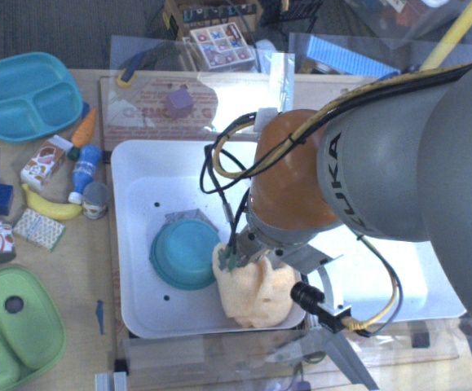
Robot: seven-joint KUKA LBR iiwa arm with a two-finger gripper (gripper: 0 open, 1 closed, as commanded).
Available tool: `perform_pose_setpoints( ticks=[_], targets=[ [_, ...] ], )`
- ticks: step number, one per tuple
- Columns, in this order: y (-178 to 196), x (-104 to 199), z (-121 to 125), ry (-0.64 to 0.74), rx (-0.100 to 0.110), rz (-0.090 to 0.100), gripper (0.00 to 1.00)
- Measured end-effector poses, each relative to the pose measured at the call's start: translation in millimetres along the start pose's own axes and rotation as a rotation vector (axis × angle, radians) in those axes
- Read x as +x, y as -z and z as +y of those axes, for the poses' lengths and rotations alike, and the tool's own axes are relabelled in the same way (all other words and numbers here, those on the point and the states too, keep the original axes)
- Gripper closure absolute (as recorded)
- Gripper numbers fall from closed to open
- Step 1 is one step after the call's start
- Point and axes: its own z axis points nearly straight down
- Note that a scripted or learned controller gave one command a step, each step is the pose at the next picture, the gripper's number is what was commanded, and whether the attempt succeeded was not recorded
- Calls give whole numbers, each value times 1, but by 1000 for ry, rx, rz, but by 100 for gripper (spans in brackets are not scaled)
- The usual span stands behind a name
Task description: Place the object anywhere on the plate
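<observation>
A round teal plate (184, 253) lies in the left white bin (138, 186), toward its front. Just right of the plate sits a cream-coloured soft lumpy object (258, 293), against the bin's front right corner and touching the plate's right rim. My gripper (234, 258) comes down from the orange wrist band and sits at the object's top left edge, right where the object meets the plate. The wrist and cables hide how the gripper meets the object.
The grey arm covers most of the right bin (431, 292). Left of the bins the bench holds a blue divided tray (28, 96), a green tray (11, 324), a banana (50, 204), a blue-capped bottle (83, 172), a carrot (84, 127) and small boxes.
</observation>
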Motion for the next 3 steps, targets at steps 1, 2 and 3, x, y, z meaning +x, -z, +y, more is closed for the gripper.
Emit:
perform_pose_setpoints(
  ticks=[1, 2, 3],
  targets=[
    [51, -55, -11, -91, -3, -2, 100],
    [12, -20, 14, -218, 3, 1, 100],
    [12, -20, 14, -219, 2, 1, 0]
  ],
)
